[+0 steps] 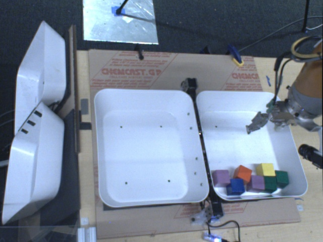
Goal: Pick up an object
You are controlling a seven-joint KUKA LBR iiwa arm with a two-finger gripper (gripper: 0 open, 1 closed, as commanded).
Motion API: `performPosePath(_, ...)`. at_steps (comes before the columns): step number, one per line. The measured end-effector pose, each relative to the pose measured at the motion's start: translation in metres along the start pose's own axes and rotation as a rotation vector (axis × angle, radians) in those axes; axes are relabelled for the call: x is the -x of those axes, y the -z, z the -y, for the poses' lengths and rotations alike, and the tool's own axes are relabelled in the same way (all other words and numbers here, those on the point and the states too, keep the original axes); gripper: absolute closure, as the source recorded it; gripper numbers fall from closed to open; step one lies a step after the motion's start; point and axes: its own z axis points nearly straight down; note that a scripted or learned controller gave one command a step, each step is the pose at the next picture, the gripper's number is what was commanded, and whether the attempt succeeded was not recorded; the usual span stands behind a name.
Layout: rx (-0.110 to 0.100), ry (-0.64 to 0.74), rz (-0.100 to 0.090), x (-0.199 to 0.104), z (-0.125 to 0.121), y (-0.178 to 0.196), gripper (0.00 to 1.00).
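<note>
Several small blocks lie clustered at the near edge of the right bin (237, 105): a purple block (220, 177), a blue block (235, 186), an orange block (243, 173), a lilac block (258, 182), a yellow block (267, 169) and a green block (276, 180). My gripper (257, 122) hangs over the middle right of that bin, well above and behind the blocks, pointing left. Nothing shows between its fingers.
The left bin (108, 105) stands beside the right one, a black divider (199, 135) between them. White plastic covers (35, 125) lie off the bench at left. A shiny metal sheet (121, 14) sits at the back. A blue and yellow clip (235, 55) rests behind the right bin.
</note>
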Motion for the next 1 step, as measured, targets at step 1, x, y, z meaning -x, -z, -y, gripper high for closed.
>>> performPosePath(1, -0.007, 0.001, -0.002, -0.0343, 0.0533, -0.0705, 0.0)
